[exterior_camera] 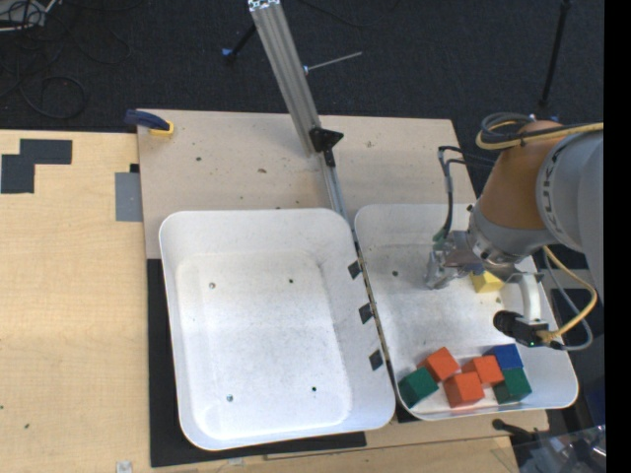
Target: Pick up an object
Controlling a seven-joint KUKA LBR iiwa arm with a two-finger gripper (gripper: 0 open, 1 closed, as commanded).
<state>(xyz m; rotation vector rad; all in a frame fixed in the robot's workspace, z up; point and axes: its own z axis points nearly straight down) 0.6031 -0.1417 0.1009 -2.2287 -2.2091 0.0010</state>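
My gripper [440, 270] hangs low over the middle of the right bin [409, 233], its fingers pointing down at bare bin floor. A small yellow block [486, 283] lies just to the gripper's right, partly hidden by the wrist. In the bin's near right corner sits a cluster of blocks: an orange block [443, 364], two more orange blocks [475, 380], a green block [419, 386], a blue block [507, 356] and a dark green block [513, 388]. Nothing shows between the fingers.
The left bin [197, 254] lies beside the right one, with black clips along the shared edge. A slanted metal rail [291, 72] rises from the bench behind the bins. Cables loop around the arm at the right.
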